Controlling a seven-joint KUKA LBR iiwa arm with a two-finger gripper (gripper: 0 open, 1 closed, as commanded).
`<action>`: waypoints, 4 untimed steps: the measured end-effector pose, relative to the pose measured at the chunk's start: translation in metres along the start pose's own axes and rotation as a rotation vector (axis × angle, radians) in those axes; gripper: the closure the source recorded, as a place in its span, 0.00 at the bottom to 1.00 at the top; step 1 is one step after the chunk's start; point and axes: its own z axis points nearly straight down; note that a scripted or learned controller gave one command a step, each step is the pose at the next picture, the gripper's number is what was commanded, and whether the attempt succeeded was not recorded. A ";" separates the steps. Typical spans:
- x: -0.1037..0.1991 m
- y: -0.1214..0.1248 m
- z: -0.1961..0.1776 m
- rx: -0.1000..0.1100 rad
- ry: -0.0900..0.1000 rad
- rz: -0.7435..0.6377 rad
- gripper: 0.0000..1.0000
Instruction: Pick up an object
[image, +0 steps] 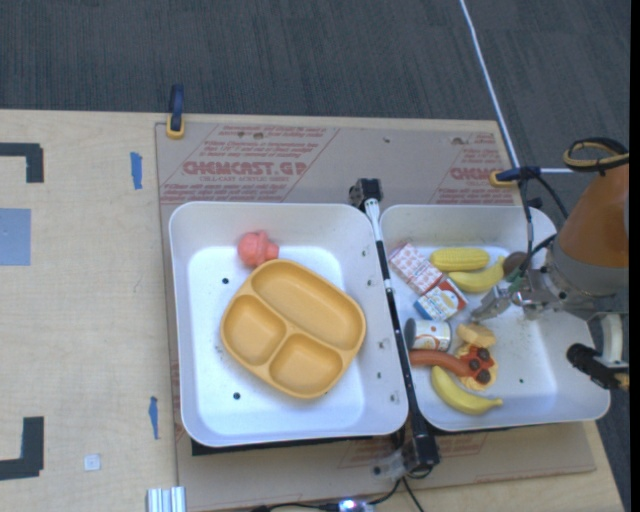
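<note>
The right bin (560, 395) holds several toy foods. A yellow corn cob (460, 259) lies at the back, with a pale banana-like piece (478, 279) just in front of it. A red-and-white packet (413, 266) and a small blue-and-white carton (441, 299) lie towards the bin's left side. Nearer the front are a white can (430, 333), a red sausage (433, 357), a pizza slice (477, 365) and a yellow banana (463, 392). My gripper (497, 304) hangs low over the middle of this bin, just right of the carton and above the pizza slice.
The left bin (190, 300) holds a yellow three-compartment plate (292, 327) and a pink ball-like toy (257, 247) at its back. A black divider bar (385, 290) runs between the bins. The arm's orange band (598, 215) rises over the right bin's far right.
</note>
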 end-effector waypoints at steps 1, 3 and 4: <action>0.065 -0.018 -0.002 -0.005 -0.007 0.005 0.00; 0.082 -0.065 -0.007 -0.033 -0.026 0.016 0.00; 0.087 -0.066 -0.015 -0.024 -0.014 0.009 1.00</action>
